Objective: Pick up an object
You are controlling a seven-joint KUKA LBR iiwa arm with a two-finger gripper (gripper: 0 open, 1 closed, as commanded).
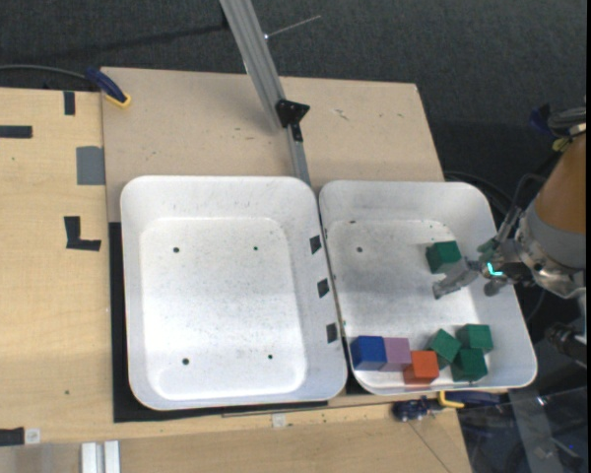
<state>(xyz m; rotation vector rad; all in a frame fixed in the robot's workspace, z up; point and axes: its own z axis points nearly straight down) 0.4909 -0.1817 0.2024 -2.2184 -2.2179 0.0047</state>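
A green cube (442, 255) lies alone in the upper right part of the right bin (394, 205). My gripper (451, 276) reaches in from the right and sits low, right beside this cube on its lower right side; a grey part of it touches or nearly touches the cube's lower edge. Whether the cube is held cannot be made out. Along the bin's front wall lies a cluster: a blue cube (368, 351), a purple cube (397, 351), an orange cube (424, 365) and three more green blocks (470, 363).
The left bin (138, 264) stands beside the right one, the two rims meeting in the middle. A slanted metal bar (261, 52) runs from the top down to the bins' shared edge. The arm's orange band (569, 190) is at the right edge.
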